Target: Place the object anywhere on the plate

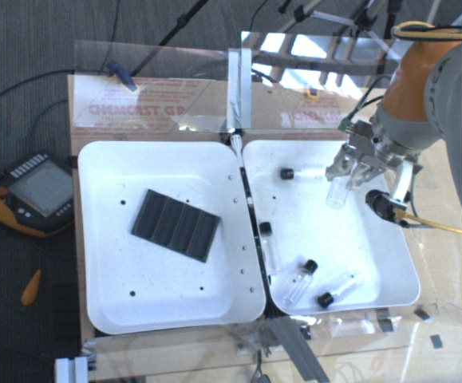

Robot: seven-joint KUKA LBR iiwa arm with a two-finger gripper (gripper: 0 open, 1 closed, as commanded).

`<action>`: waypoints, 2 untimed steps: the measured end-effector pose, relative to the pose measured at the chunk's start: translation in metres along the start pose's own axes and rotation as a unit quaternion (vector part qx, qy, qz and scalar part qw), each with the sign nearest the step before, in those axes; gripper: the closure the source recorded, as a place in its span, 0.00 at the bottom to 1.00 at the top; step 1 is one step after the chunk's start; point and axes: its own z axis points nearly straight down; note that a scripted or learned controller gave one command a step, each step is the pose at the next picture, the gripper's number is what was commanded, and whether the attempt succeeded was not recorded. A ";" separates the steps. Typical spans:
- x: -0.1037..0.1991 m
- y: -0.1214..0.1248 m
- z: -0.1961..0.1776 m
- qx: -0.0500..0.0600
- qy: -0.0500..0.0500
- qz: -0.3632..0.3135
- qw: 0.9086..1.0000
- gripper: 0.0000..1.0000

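Overhead, the grey arm [434, 78] with its orange band reaches in from the right and hangs its gripper [344, 183] over the upper part of the right bin [398, 270], a clear vial [337, 191] standing nearly upright between its fingers. Across the divider where the two bins meet, the dark ribbed plate [175, 225] lies at a slant in the middle of the left bin [103, 286], well apart from the gripper. Several more clear vials with black caps lie scattered on the right bin's floor: one [301, 173] near the top just left of the gripper, one [267, 242] along the left wall, and two [301, 281] [336, 289] close together near the bottom edge. Nothing lies on the plate. A clear plastic sheet [175, 102] with faint red lettering stands behind both bins. Off the bench at left, a handheld control pendant [31, 194] with a grey screen rests on the dark carpet, with a small orange object [29, 287] below it
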 end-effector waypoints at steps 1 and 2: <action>0.081 0.000 -0.008 0.000 0.001 -0.072 0.997 1.00; 0.155 -0.004 -0.014 -0.001 0.001 -0.129 0.992 1.00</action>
